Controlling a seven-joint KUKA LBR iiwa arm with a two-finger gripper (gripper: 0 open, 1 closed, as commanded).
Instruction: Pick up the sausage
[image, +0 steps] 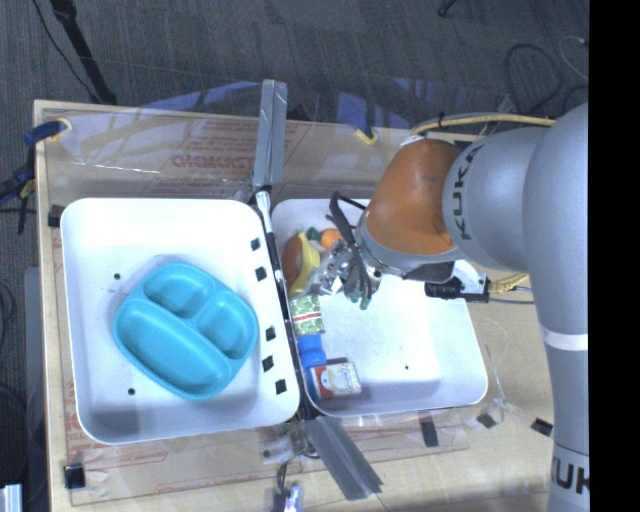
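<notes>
The sausage (292, 260) is a reddish-brown piece lying against the left wall of the right bin (440, 370), near its far end. A yellow item (310, 262) leans on it, and a small orange item (328, 238) sits just behind. My gripper (350, 278) hangs under the orange-banded wrist (415, 200), just right of the sausage and the yellow item and slightly nearer the camera. Nothing is visibly held in it. The wrist hides part of the bin's far side.
Along the right bin's left wall lie a green and white packet (307, 320), a blue item (312, 352) and a red and white can (338, 379). The left bin (90, 250) holds a blue divided plate (187, 326). The arm fills the view's right.
</notes>
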